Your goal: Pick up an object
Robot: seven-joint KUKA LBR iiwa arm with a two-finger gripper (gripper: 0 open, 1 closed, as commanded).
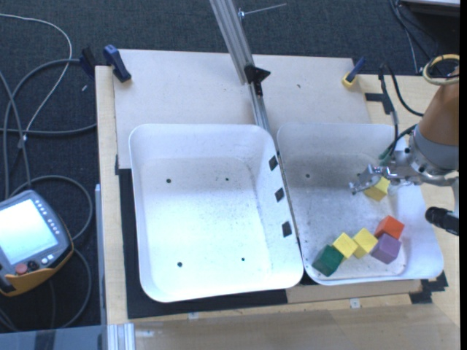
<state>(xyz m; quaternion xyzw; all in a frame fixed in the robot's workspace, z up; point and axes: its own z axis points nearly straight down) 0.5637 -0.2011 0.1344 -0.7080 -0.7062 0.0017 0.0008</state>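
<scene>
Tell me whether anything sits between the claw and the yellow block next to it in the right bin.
Nothing visible does. The claw is right at the yellow block, and the other blocks lie apart, toward the bin's near edge.

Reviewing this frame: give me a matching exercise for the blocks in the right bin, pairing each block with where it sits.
Things:
1. orange block
2. green block
3. purple block
4. yellow block by the gripper

Places:
A. leftmost in the cluster, nearest the divide between the bins
B. apart from the cluster, higher in the right bin, at the gripper
C. top right of the cluster
D. just below the orange one, right of the two yellow blocks

Pairs: 1-C, 2-A, 3-D, 4-B
</scene>
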